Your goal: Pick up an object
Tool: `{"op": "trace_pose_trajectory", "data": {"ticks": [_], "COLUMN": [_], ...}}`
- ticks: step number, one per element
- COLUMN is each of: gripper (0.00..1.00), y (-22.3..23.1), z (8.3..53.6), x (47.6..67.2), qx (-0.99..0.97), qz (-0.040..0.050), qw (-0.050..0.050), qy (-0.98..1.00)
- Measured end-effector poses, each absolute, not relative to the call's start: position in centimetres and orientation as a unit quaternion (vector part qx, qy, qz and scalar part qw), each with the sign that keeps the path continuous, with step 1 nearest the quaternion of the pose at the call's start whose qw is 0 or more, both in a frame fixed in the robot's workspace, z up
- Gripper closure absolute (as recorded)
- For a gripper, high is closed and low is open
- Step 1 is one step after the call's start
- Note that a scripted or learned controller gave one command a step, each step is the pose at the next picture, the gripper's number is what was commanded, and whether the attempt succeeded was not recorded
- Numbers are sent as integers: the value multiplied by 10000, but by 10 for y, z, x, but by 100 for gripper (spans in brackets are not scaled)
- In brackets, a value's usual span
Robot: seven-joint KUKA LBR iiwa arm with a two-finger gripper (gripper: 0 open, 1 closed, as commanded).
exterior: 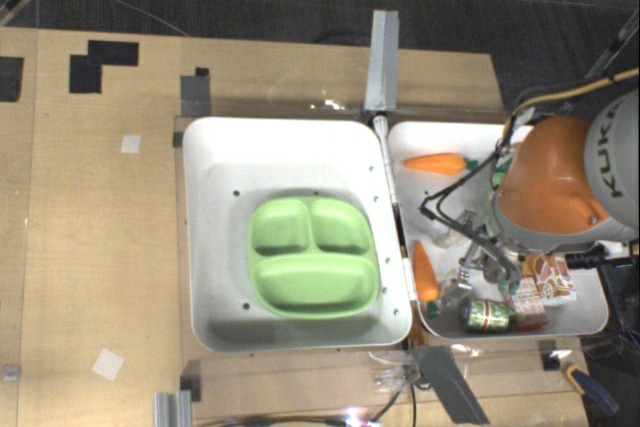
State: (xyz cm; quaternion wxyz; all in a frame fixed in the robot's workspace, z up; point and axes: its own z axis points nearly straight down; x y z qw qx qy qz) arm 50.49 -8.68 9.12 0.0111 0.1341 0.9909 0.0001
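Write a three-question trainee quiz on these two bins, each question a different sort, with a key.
1. True or false: the green divided tray lies in the right bin.
2. Which item lies nearest the right bin's front edge? A) the green can B) the carrot at the back C) the tray
3. Fill in: the second carrot lies along the right bin's ____ wall, next to the left bin.

Key: 1 false, it lies in the left bin. 2 A. 3 left. The pincer hangs over the right bin, just above the can in the picture.
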Motion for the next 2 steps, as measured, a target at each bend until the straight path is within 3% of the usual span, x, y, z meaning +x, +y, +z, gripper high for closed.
{"op": "trace_pose_trajectory", "data": {"ticks": [1, 2], "gripper": [0, 0], "y": [-119, -98], "z": [107, 91], "x": [490, 496], "qx": [-38, -1587], "qz": [-11, -19], "qw": [54, 96], "qy": [10000, 9873]}}
